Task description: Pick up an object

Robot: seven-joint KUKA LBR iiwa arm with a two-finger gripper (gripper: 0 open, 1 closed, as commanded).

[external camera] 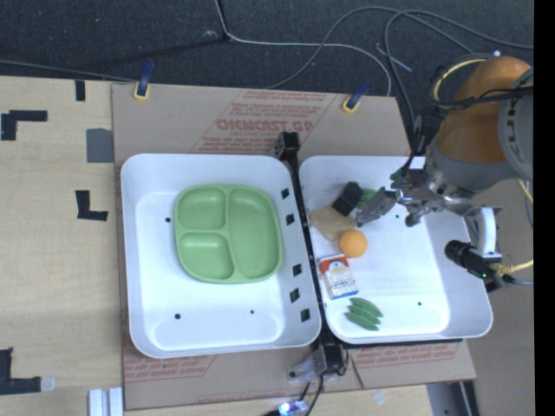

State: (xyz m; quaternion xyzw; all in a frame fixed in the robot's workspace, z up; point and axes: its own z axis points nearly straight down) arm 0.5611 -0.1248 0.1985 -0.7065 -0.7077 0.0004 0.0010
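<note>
My gripper [395,210] hangs over the upper middle of the right bin [434,271], its fingers spread open with nothing between them. One finger [375,208] points left toward a black block [347,198], which lies just beside it. Below the block lies a pale tan piece [326,224], and an orange ball [353,243] rests against its lower right. Further down are a small red and white carton [338,277] and a green pea pod [364,313] near the bin's front wall.
The left bin [152,232] holds a green divided plate [229,233]. A black divider [301,232] runs between the bins. The arm's grey body and orange band [481,120] stand over the right bin's far right corner. Cables trail behind the bench.
</note>
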